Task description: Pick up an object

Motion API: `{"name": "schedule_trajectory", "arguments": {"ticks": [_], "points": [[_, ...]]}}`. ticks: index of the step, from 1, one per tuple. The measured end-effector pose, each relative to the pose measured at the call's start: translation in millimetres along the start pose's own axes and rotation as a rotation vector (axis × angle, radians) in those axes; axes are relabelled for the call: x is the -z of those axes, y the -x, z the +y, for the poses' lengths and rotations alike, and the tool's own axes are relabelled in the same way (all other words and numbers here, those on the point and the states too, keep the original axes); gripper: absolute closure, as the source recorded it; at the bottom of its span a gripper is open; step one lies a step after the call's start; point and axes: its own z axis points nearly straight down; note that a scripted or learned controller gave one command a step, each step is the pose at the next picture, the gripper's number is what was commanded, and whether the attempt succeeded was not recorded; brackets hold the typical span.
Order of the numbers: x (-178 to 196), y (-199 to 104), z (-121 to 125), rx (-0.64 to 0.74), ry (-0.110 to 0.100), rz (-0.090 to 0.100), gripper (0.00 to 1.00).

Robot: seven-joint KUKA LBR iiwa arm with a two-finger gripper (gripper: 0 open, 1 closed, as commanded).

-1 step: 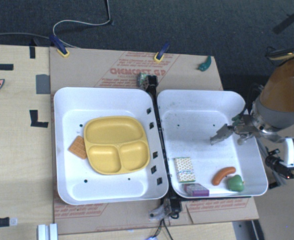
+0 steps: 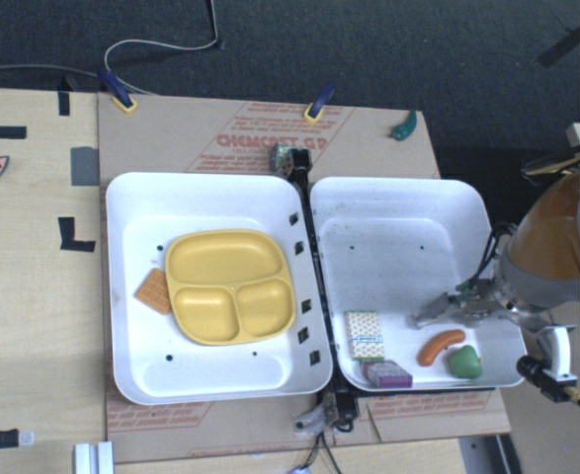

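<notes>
We see a bright, even light from above, which washes the two white bins (image 2: 210,191) nearly flat, with soft glare along their rims and only faint grey shading at their inner walls. The yellow tray (image 2: 232,284) shows mild sheen on its ridges and casts almost no shadow, while the dark floor beyond the bench stays dim and grainy. The picture is coarse and slightly soft throughout, and the arm (image 2: 546,250) at the right looks blurred, its edges smeared.
</notes>
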Motion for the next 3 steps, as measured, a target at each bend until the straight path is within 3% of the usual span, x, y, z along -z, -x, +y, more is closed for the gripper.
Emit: {"name": "schedule_trajectory", "arguments": {"ticks": [1,2,3], "points": [[9.2,-0.3,-0.1,0.000,-0.001,0.001,1.00],[9.1,-0.3,-0.2,0.000,-0.001,0.001,0.00],[-5.3,-86.4,-2.1,-0.003,0.005,-0.004,0.00]]}}
